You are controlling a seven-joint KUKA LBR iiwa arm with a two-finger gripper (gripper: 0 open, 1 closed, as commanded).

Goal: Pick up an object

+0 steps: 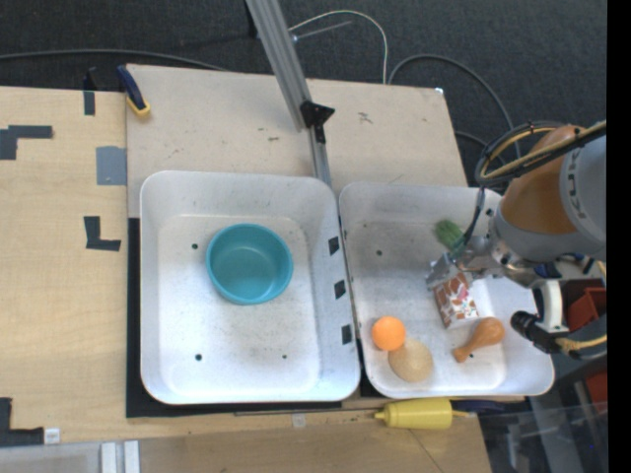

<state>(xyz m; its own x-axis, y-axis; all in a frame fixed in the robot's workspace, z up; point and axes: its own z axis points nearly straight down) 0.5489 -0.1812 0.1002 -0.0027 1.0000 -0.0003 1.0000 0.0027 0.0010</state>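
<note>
Objects for picking lie in the right bin (394, 215): an orange ball (388, 333) near the front, touching a beige rounded piece (412, 361) just nearer and to its right, a brown drumstick-shaped toy (480, 338) further right, a small red-and-white packet (456, 301) in the middle, and a green item (451, 233) toward the far side, partly hidden by the arm (547, 200). The gripper (446, 269) hangs at the far end of the packet, seemingly touching its top edge; whether its fingers are apart or closed I cannot tell, since the wrist blocks them and the metal parts blur together. In the left bin (168, 264) a teal bowl (249, 263) sits upright. A yellow bottle (418, 414) lies on its side along the bench's near edge, just outside the right bin.
</note>
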